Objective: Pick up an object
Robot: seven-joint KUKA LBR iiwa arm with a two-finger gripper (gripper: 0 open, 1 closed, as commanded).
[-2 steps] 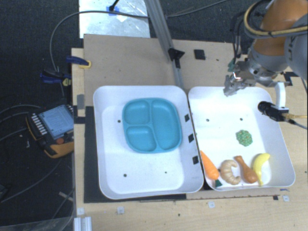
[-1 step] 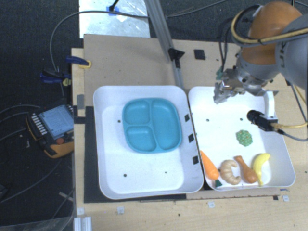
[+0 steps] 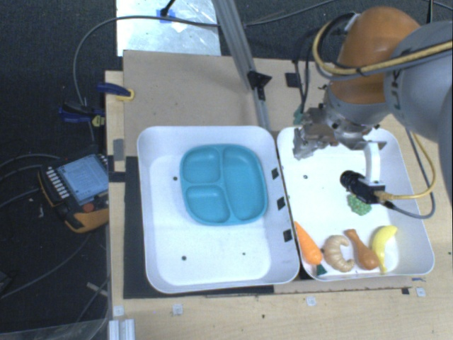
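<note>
5 toy foods lie below gripper (image 3: 306, 144) in right bin (image 3: 410, 190): carrot (image 3: 307, 242), croissant (image 3: 338, 253), drumstick (image 3: 361, 249), banana (image 3: 383, 244), broccoli (image 3: 359, 205); gripper state unclear.

Blue divided plate (image 3: 224, 184) in left bin (image 3: 159, 211)

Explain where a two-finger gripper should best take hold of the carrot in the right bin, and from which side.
Probably the carrot's thick orange middle, from above, fingers closing across its width. It lies flat and slanted against the right bin's left wall; its lower end tapers towards the croissant, so a side approach looks blocked.
</note>
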